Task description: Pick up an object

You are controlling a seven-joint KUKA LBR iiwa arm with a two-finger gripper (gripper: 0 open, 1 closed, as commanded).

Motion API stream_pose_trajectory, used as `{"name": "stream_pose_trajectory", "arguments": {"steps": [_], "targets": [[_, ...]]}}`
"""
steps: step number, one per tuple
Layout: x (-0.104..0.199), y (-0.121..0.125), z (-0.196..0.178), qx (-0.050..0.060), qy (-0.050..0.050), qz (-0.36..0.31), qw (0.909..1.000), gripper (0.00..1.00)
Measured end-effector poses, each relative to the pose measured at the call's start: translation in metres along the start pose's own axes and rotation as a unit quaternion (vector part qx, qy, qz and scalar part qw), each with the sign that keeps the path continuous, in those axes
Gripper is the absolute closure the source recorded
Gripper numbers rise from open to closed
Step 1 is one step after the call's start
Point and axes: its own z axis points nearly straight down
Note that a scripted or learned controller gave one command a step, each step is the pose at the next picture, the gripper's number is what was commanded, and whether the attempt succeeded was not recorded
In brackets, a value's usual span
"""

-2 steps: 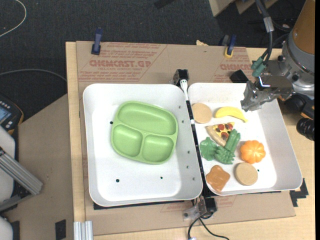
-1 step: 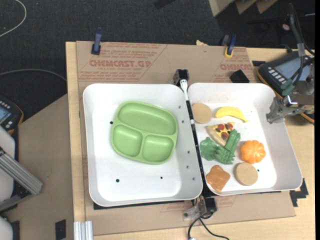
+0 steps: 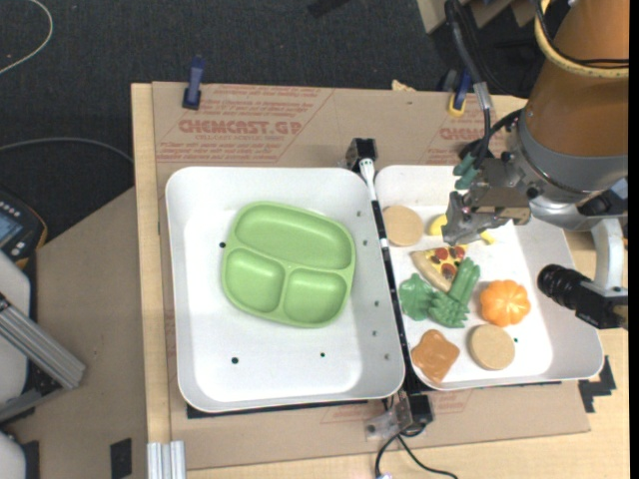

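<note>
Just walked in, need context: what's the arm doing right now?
The KUKA arm's tool is down in the right bin, over the upper part of a pile of toy food, close to the pizza slice and a small yellow piece. Nothing is visibly held. Also in that bin: green broccoli, an orange pumpkin and round cookies. The left bin holds a green divided plate.

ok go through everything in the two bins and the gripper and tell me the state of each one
Green plate: upright in left bin, its sections bare.
Pizza slice: flat in right bin, beside the gripper.
Green vegetable: lying flat.
Orange pumpkin: upright.
Two round cookies: flat.
Toast: flat.
Gripper: low in right bin.
</note>
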Motion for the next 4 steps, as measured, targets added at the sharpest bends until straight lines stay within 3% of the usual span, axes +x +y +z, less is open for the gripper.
{"name": "stream_pose_trajectory", "arguments": {"steps": [1,2,3,4], "targets": [[0.115,0.021,0.065,0.003,0.000,0.000,1.0000,1.00],[0.093,0.148,0.159,-0.004,-0.003,0.007,1.0000,1.00],[0.121,0.061,0.155,0.003,-0.001,0.004,1.0000,1.00],[0.163,0.103,0.252,-0.007,-0.001,0.004,1.0000,1.00]]}}
